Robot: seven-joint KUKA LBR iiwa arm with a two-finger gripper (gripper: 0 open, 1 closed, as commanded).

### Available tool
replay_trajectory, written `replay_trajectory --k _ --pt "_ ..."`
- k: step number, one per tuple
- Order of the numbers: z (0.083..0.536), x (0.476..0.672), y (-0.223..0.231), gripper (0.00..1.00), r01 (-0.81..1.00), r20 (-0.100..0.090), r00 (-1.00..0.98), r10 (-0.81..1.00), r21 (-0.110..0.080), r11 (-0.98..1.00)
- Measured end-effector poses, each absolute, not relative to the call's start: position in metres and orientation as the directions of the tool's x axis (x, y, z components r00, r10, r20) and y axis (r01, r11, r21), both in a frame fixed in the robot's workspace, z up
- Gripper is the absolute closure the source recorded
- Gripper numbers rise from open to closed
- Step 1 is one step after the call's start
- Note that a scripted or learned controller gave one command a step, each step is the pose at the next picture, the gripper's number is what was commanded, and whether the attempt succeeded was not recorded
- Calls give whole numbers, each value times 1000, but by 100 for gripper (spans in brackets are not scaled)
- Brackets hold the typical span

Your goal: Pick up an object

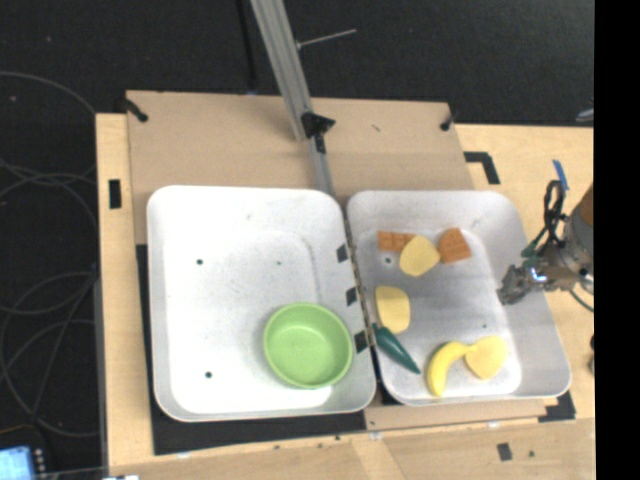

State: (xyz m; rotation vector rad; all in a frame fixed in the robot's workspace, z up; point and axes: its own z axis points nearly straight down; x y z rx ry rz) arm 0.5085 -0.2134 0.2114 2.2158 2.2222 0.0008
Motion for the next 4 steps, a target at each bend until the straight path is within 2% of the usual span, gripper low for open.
replay_trajectory --k 1,2,4 --pt "258 510 -214 100 1000 -2 -4 1000 3 4" --pt "246 526 -164 100 1000 -1 -6 1000 2 6" --pt "258 562 -71 100 1000 1 -8 1000 2 8"
